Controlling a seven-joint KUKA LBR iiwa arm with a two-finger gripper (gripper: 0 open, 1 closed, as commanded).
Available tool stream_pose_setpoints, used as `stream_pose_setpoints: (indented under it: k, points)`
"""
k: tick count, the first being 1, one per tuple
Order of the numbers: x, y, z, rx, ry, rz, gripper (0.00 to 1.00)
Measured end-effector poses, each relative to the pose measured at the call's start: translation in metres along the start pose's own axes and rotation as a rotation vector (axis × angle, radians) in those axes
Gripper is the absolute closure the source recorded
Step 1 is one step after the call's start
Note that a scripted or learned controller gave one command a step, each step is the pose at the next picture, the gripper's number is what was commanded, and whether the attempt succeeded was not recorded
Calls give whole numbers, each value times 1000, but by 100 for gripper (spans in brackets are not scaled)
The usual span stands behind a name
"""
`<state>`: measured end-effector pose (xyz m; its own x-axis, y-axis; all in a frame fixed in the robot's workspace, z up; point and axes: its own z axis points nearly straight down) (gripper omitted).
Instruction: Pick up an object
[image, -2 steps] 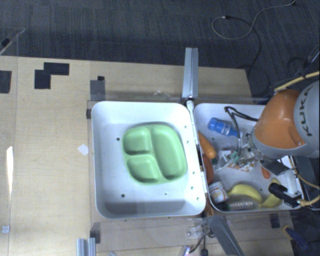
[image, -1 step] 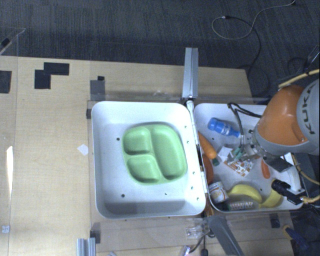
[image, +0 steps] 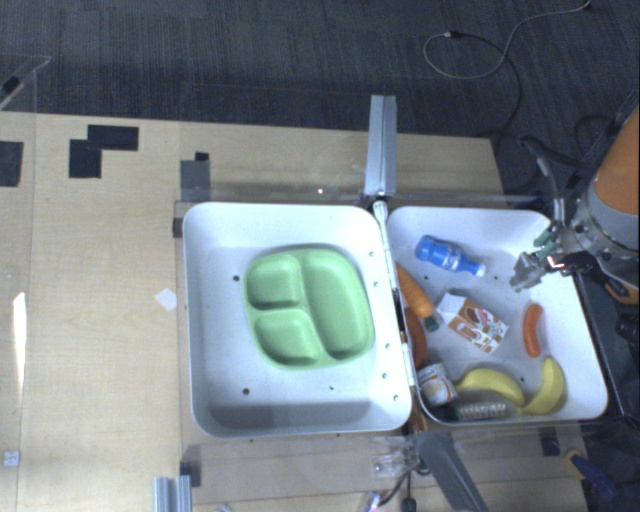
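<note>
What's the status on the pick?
Tool over the right bin, upper right, nothing between its fingers. Nearest item: red sausage, just below it. Blue bottle to the left, apart. Nothing blocking.

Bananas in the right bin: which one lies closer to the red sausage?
The curved banana by the bin's right wall, just below the sausage. The other banana lies further left, beside a can.

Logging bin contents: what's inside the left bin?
The left bin holds one green divided tray with three compartments, all looking bare. Whatever lies beneath the tray is covered.
</note>
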<state>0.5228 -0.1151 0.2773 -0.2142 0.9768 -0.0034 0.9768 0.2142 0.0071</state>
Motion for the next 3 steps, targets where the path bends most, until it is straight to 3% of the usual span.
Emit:
stream_pose_setpoints:
  k: [1, 2, 3]
  points:
    - [0, 2, -11, -5, -3, -8, 100]
    - [-54, -47, 12, 1, -1, -34, 100]
    - [-97, 25, 19, 1, -1, -152, 100]
